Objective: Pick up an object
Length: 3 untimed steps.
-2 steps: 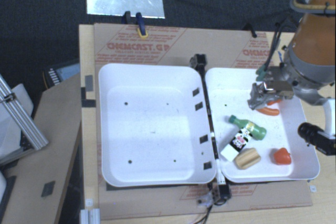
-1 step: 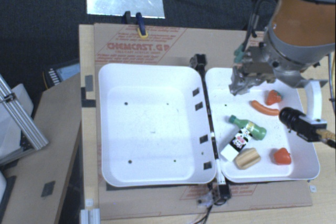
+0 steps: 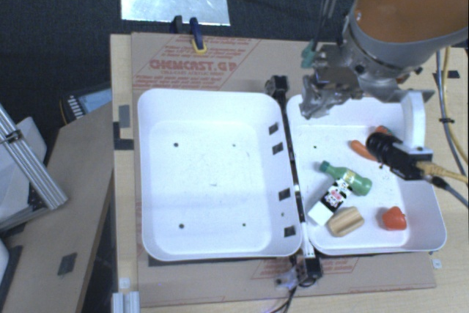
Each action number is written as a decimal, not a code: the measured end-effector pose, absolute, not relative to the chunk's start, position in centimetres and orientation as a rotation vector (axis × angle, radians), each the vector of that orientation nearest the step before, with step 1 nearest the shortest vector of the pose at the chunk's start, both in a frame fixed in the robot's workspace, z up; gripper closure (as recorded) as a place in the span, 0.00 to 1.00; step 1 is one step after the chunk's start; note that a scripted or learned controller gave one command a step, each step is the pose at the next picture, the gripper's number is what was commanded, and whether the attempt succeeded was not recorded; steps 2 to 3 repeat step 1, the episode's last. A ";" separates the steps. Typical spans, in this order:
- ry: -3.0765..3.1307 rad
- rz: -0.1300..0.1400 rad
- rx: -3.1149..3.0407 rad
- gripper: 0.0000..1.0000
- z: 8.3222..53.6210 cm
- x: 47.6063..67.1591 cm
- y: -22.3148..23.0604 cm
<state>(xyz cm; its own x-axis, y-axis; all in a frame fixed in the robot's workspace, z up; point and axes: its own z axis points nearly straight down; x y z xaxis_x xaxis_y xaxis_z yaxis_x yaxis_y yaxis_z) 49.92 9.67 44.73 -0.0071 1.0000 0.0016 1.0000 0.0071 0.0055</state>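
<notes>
Green bottle lies pointing upper-left.

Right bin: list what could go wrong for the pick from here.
1. The green bottle, the black-and-white box and the tan block lie touching or nearly so; closing on one could nudge the others.
2. The gripper hangs over the right bin's far left corner, apart from every item, so a straight descent would likely grab nothing.
</notes>
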 end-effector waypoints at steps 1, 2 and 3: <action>2.222 0.000 2.221 1.00 41.0 50.1 9.6; 2.222 0.000 2.221 1.00 41.0 50.1 9.6; 2.222 0.000 2.221 1.00 41.0 50.1 9.6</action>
